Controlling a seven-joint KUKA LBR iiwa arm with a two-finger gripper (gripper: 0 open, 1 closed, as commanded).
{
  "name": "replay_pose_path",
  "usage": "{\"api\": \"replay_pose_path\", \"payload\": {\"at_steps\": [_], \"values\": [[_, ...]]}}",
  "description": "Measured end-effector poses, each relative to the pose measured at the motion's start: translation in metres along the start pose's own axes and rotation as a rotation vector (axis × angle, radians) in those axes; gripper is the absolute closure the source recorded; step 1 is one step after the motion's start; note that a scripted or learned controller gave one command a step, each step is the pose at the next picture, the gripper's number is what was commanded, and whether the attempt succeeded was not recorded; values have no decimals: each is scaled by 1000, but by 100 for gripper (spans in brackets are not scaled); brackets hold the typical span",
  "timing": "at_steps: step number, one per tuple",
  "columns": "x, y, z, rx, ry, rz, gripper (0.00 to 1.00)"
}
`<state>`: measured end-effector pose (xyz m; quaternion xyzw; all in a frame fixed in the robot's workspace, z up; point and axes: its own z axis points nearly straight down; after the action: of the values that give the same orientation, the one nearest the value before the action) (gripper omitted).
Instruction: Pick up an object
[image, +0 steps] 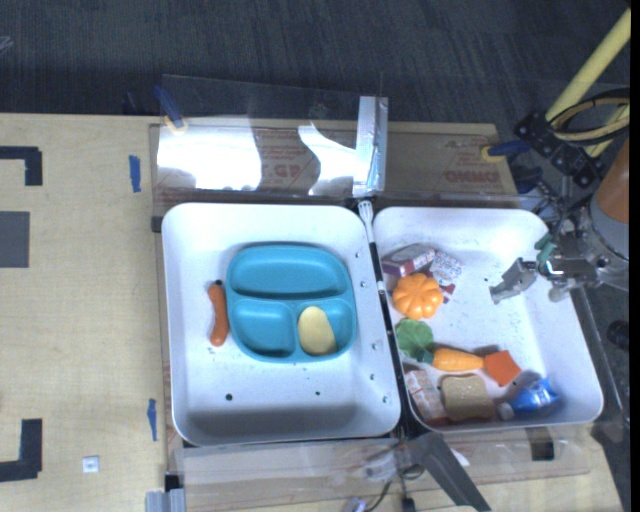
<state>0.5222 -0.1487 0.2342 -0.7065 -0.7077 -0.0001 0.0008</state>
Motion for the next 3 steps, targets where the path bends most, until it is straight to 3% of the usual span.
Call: {"api": "replay_pose_path", "payload": {"at_steps": [1,2,3], "values": [[54,39,146,-11,-2,-31,0],[49,87,147,-5,-2,58,0],[48,88,136,-9,-3,59,100]]}}
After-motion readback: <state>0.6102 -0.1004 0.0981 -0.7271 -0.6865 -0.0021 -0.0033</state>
